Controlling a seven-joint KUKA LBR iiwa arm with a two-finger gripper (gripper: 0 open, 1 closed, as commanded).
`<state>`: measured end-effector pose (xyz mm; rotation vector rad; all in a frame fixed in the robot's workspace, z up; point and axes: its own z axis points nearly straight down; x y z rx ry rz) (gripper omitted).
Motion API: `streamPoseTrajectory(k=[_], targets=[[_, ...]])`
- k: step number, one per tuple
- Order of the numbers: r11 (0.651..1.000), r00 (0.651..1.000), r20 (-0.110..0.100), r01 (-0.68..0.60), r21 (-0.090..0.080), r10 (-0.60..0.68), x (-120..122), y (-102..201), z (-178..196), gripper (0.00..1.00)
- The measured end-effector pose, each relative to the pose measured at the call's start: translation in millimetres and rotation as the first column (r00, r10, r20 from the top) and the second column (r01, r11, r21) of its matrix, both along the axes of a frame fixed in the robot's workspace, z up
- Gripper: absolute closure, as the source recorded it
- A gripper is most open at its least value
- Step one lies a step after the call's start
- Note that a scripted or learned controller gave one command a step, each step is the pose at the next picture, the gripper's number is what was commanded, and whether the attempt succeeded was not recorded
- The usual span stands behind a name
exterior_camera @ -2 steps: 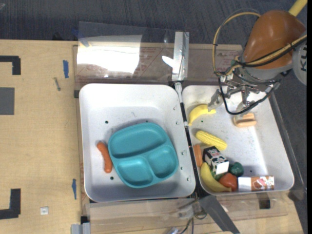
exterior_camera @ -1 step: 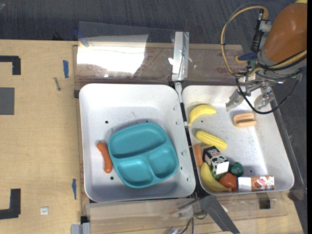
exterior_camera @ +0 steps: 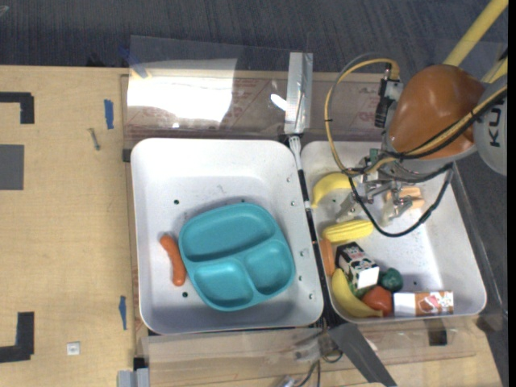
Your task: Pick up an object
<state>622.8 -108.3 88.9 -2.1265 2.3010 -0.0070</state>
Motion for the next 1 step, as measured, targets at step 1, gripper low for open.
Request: streamPoseTrajectory(k=[1], targets=[[1.0,1.0,0.011,0.0,0.007,0.0,3.5,4.1,13.6,1.0]])
